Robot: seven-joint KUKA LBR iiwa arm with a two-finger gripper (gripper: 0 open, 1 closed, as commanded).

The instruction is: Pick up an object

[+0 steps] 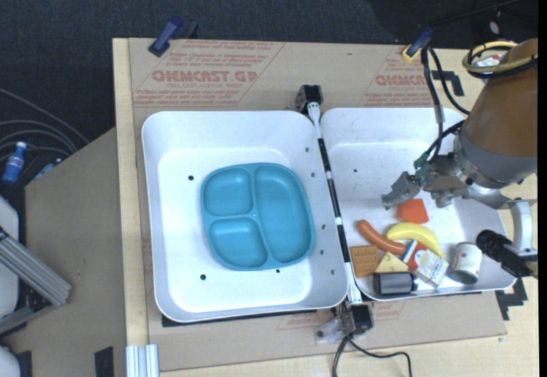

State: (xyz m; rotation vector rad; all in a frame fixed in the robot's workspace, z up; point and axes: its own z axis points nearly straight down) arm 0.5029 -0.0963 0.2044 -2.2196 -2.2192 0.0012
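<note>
plate (256, 215) teal | bins (171, 196) white | banana (413, 236) yellow | sausage (376, 235) red-orange

The arm (504, 123) is bulky and rounded: a broad orange-brown band sits just above the wrist, and below it comes a smooth grey shell. Above the band a ring-shaped part (490, 57) shows yellow and white edging with a touch of red. Black cables (438, 102) run down beside the arm toward the wrist, looping close to the grey shell. The gripper (408, 189) is dull grey metal, angular and narrow, projecting from the wrist; its fingers are too small and blurred to make out in detail. Behind the gripper, under the grey shell, a paler grey-white bracket (491, 191) joins it to the arm.
</note>
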